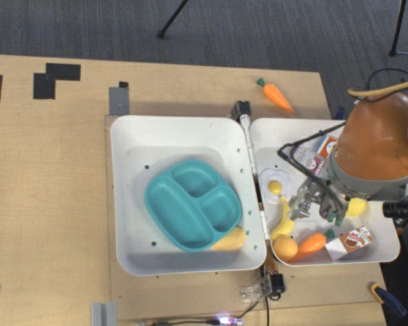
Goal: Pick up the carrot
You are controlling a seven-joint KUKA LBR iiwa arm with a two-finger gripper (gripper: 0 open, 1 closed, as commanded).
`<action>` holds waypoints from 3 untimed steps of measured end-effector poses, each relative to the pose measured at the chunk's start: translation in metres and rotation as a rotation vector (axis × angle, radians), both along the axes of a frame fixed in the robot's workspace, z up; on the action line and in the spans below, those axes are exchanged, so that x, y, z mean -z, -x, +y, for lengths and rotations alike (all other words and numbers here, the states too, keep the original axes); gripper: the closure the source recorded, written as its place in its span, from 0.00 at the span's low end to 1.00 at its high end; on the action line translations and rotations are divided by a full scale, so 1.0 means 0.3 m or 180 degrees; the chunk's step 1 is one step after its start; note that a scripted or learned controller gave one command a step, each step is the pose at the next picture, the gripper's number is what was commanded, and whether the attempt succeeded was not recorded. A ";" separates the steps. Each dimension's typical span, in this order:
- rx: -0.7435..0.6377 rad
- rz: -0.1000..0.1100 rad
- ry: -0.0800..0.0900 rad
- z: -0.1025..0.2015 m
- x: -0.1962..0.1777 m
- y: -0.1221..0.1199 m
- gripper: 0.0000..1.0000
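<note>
Hovering, fingers' state unclear, the gripper (pixel 317 207) has the carrot (pixel 311 244) just below; light, stiff, smooth—grip its thick middle.

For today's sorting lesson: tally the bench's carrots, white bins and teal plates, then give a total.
Carrots: 2, one on the bench, one in the right bin
White bins: 2, left, right
Teal plates: 1
Total: 5
</note>
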State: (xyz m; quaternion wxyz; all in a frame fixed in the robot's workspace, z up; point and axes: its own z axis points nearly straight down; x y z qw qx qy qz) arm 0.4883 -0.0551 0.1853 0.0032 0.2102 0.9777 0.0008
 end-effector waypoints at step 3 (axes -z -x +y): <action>-0.0950 -0.0002 0.0006 0.021 -0.139 0.000 0.00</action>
